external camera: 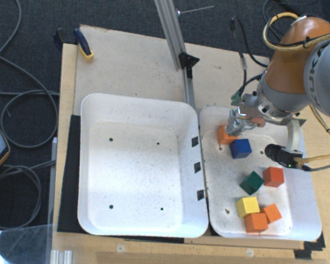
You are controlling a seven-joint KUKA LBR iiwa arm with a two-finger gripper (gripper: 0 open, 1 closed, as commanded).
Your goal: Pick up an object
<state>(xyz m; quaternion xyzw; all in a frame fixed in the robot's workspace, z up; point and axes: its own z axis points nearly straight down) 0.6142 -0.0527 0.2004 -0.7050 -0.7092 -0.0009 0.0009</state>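
Descent onto the orange block [225, 136] in hand, in the right bin's [307, 199] far left corner, just beside the blue cube [240, 148]. End effector [234, 129] low over it; spread or pressed together, impossible to tell. Next, probably: closing squarely, then lifting clear. Block mostly hidden, long axis and heading unreadable.

Robotics lab, wooden bench [131, 66], loose cables [16, 92], white bins [141, 105]
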